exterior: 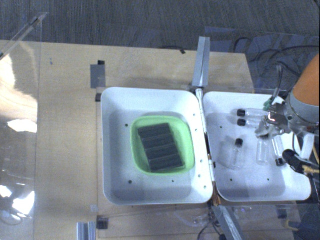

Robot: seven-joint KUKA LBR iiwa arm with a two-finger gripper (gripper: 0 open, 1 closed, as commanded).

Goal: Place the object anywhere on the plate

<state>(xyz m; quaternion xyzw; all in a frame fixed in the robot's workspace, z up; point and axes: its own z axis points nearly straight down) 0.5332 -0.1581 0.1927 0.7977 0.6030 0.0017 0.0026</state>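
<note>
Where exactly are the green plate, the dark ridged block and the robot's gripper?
Green plate (137, 134): camera view, on its left rim.
Dark block (160, 147): camera view, middle of its ridged top.
Gripper (269, 128): camera view, at its tip over the right bin.

A dark ribbed block (160, 147) lies flat, slightly angled, on the green plate (137, 149) in the left bin.

- The arm (306, 91) has an orange band over grey casing.
- Its wrist is silvery metal with small green and red spots.
- Thin dark cables run near it.
- A black part with a yellow tip sits lower down.
</note>
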